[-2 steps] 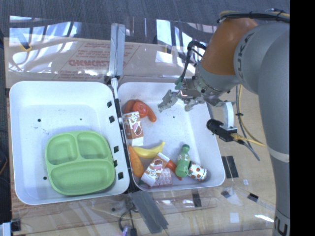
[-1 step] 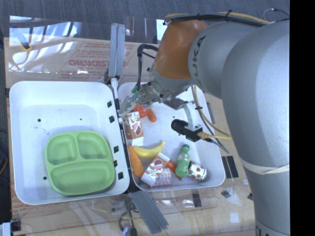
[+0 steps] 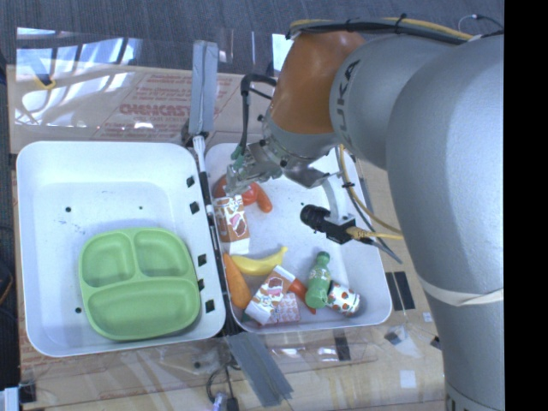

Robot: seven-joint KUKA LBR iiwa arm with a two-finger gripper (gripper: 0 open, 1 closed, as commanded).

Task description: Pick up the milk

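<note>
Over the bin (image 3: 377, 255) nearer its base, the grey arm (image 3: 411, 144) is seen reaching down. The gripper (image 3: 243, 168) is hung low beside the wall shared with the other bin (image 3: 51, 178). Whether it is open or closed cannot be told (its tip is lost against the clutter). Beyond the gripper, in that other bin, a green divided plate (image 3: 137, 281) is laid.

Just below the gripper, toward the camera, what is taken to be the milk (image 3: 232, 221) is found. It is a small white carton with a brown-red label, lying along the shared wall. It cannot be said to be held. Further from the gripper, a second carton (image 3: 276, 300), a green bottle (image 3: 318, 281), a banana (image 3: 259, 262) and a carrot (image 3: 238, 285) are crowded together.

The milk is judged light, stiff at its edges but easily dented on its broad faces, with a coated skin that may slip. It is best taken across its narrow width at mid-length, though little room is left on the wall side.
</note>
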